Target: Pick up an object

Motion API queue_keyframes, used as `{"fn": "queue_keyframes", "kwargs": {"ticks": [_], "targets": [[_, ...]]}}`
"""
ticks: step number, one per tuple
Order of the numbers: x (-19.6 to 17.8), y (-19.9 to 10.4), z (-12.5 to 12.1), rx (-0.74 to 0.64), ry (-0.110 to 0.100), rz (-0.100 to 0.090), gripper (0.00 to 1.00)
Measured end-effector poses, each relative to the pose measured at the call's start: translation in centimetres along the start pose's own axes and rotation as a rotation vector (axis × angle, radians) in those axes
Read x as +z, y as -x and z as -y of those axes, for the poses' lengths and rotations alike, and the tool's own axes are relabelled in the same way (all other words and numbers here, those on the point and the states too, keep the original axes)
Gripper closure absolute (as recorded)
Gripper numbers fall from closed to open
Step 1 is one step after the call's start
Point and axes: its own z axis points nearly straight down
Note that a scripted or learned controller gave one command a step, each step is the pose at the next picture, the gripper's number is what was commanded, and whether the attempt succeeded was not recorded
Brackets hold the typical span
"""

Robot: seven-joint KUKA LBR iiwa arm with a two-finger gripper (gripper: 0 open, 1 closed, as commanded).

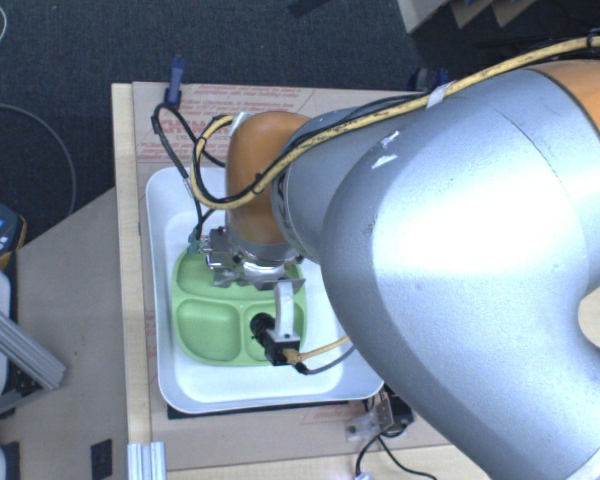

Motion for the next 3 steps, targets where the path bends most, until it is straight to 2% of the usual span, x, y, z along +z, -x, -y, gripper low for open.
{"fn": "queue_keyframes", "kwargs": {"ticks": [1,2,3], "targets": [[-15.1,0.7,2.4,-0.002,0.010,-0.005,1.00],[-12.9,-1.6,-4.5,-0.003,0.004,-0.001,1.00],[-14.1,-1.5,-4.3,-0.003,0.000,0.000,1.00]]}}
